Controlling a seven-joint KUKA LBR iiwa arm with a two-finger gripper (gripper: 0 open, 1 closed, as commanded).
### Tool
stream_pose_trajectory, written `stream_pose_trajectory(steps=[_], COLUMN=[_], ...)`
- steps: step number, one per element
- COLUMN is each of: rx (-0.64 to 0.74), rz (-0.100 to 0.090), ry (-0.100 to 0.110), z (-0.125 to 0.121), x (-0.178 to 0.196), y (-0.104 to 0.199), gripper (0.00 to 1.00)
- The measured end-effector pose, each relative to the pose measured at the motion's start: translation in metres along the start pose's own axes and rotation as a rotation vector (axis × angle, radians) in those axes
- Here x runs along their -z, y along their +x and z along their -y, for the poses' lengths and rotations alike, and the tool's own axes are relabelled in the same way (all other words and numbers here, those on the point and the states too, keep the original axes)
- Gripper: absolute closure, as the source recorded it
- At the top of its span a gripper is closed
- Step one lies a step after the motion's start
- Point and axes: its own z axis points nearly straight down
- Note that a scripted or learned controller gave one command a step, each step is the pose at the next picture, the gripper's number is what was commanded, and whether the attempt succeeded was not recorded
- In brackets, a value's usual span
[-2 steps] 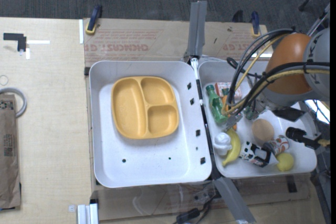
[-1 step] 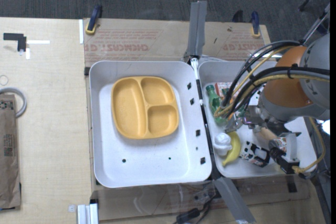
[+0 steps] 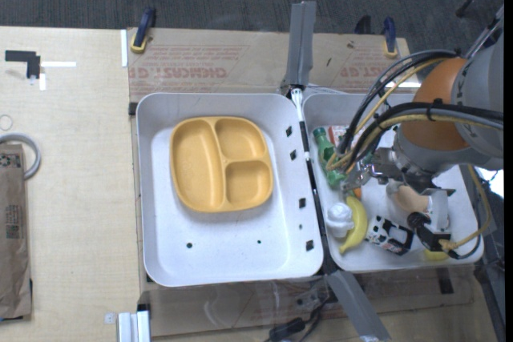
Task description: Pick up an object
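Yellow plastic catches the eye well off to the view's left of my gripper (image 3: 362, 172): a yellow divided plate (image 3: 220, 164) with three compartments lies flat in the left bin (image 3: 152, 196), toward that bin's far half. A few small dark marks dot the white floor nearer the camera.

My gripper is down inside the right bin (image 3: 458, 208), close to the wall shared with the left bin, and my cables and wrist cover much of it from above. I cannot tell how wide my gripper stands, and I see nothing held in it.

The things I might pick up all sit in this right bin, crowded around my gripper. A green bottle (image 3: 324, 146) lies just beyond it, on the view's upper left, against the shared wall. A small orange piece (image 3: 357, 191) is just beside the gripper on the camera's side; I cannot tell whether they touch. Farther toward the camera lies a banana (image 3: 355, 226), curved along the shared wall, with a small white object (image 3: 340, 216) touching its left side. To the banana's right, toward the camera from my gripper, is a black-and-white object (image 3: 390, 235), and further right, near the bin's front wall, a small yellow object (image 3: 437, 255).
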Motion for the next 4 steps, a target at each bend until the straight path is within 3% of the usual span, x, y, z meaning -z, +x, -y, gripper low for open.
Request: stream_pose_trajectory(steps=[1,2,3,4], rx=[-0.004,-0.004,0.134,0.130], rz=[0.001,0.001,-0.001,-0.001], ry=[0.003,0.003,0.001,0.003], z=[0.001,0.001,0.063,0.063], x=[0.008,0.008,0.000,0.008], y=[-0.002,-0.002,-0.012,-0.013], gripper=[1.00,0.00,0.00,1.00])
